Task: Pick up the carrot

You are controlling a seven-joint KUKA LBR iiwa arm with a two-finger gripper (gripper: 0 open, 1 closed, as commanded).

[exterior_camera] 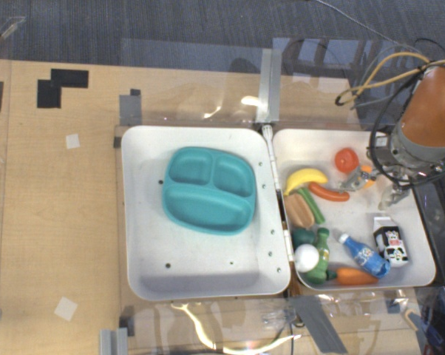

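Note:
The carrot (pixel 355 276) is a small orange piece lying along the front edge of the right bin (pixel 415 198), just below a blue bottle (pixel 363 251). The arm, with its orange band (pixel 438 109), reaches in over the bin's far right corner. My gripper (pixel 391 191) hangs below the wrist near the right wall, well behind the carrot and apart from it. Nothing is visibly held in it.
Around the carrot lie a black-and-white carton (pixel 390 244), a white ball (pixel 307 256) and green toys. Farther back are a banana (pixel 305 178), a red sausage (pixel 330 192), a bun (pixel 299 211) and a tomato (pixel 346 160). The left bin (pixel 145 220) holds a teal divided plate (pixel 208 189).

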